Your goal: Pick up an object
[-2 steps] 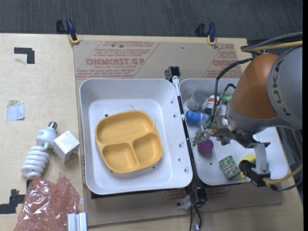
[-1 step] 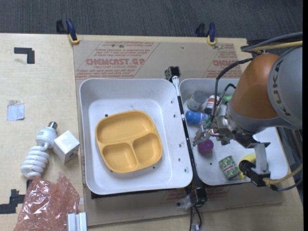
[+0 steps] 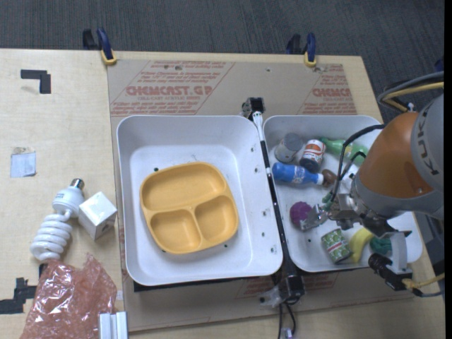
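The pincer (image 3: pixel 319 216) sits low in the right bin (image 3: pixel 291 246), its tips at the purple ball (image 3: pixel 301 212); whether they are apart or together I cannot tell, so I judge nothing lifted and the grasp and raise both remain. Just right of it lie a green-labelled can (image 3: pixel 335 245) and a yellow piece (image 3: pixel 361 242); beyond it a blue bottle (image 3: pixel 296 174); well to its left the left bin (image 3: pixel 134 189) holds a yellow divided plate (image 3: pixel 188 207); further left, on the pale wooden bench (image 3: pixel 49 133), a spiral bulb (image 3: pixel 56 224); grey carpet (image 3: pixel 212 9) lies behind.

The arm (image 3: pixel 402 164) reaches in from the right, orange band up, with the gripper (image 3: pixel 316 217) pointing down-left.
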Action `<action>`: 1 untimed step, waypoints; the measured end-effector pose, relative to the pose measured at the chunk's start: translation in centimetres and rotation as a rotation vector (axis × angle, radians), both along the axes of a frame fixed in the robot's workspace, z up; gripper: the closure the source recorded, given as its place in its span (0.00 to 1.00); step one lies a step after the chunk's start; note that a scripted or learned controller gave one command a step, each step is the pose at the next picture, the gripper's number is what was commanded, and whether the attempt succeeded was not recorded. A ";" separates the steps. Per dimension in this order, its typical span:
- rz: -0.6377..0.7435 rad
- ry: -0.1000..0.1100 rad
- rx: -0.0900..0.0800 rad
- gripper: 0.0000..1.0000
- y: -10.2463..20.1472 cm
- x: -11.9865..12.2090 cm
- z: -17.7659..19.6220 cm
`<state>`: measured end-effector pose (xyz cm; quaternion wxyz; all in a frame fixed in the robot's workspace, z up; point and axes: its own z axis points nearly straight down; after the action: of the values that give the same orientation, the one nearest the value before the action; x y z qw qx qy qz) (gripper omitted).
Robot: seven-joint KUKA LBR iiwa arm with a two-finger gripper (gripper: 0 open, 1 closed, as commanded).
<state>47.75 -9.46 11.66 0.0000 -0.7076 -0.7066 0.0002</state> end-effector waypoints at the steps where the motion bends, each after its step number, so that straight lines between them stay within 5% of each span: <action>1: 0.000 -0.002 0.000 1.00 0.0 0.1 1.0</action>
<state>47.89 -9.50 12.64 -0.0009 -0.7076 -0.7066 -0.0005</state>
